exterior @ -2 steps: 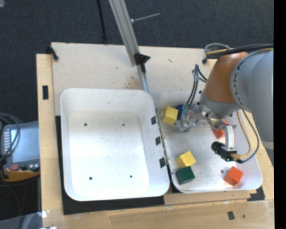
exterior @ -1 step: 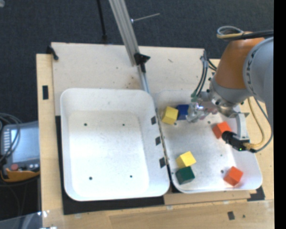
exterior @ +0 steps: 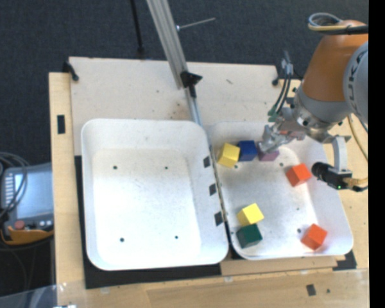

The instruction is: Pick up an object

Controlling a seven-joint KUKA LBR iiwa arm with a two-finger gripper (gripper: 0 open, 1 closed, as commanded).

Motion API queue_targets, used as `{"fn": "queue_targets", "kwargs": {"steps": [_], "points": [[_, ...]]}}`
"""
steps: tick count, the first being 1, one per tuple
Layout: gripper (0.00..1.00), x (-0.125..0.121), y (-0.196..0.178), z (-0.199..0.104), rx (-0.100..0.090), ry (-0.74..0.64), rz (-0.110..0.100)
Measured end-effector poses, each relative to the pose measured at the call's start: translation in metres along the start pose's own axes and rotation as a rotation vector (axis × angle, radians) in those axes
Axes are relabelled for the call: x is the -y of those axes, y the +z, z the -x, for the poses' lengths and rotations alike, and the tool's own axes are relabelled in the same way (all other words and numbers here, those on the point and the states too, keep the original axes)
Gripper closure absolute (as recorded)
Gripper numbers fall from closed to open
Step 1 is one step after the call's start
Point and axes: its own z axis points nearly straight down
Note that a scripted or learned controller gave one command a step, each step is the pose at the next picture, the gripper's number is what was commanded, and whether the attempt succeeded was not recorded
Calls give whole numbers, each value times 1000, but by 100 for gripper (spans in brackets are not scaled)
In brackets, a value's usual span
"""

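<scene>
You are looking down on the bench [exterior: 135, 85], a pale wooden board that carries two shallow white bins side by side. The left bin [exterior: 147, 194] is the larger shape in your view, with a few dark dots on its floor. The right bin [exterior: 279, 191] holds all the blocks. The arm [exterior: 333, 69] reaches in from the right, its orange band bulking above the grey wrist, and a slanted metal rail [exterior: 170, 40] crosses the top of the bench.

The gripper [exterior: 273, 140] hangs low over the far end of the right bin, directly above a small purple block [exterior: 268, 153]. From this angle you cannot tell whether its fingers are spread or closed, nor whether they actually touch that block; it may only sit beneath them.

Just left of the purple block lies a blue block [exterior: 248, 149], touching it or nearly so, and a yellow block [exterior: 229, 155] sits against the blue one near the bin's left wall. An orange block [exterior: 298, 174] lies to the right, apart from these. Nearer you, a second yellow block [exterior: 250, 213] rests just above a dark green block [exterior: 249, 235], and another orange block [exterior: 314, 236] sits at the near right corner.
</scene>
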Motion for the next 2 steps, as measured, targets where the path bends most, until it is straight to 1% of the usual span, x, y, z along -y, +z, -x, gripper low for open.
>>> {"fn": "queue_targets", "kwargs": {"steps": [1,2], "points": [[100,-1,-18,0,-1,-2,-5],[100,-1,-24,-46,-3,-5,-7]]}}
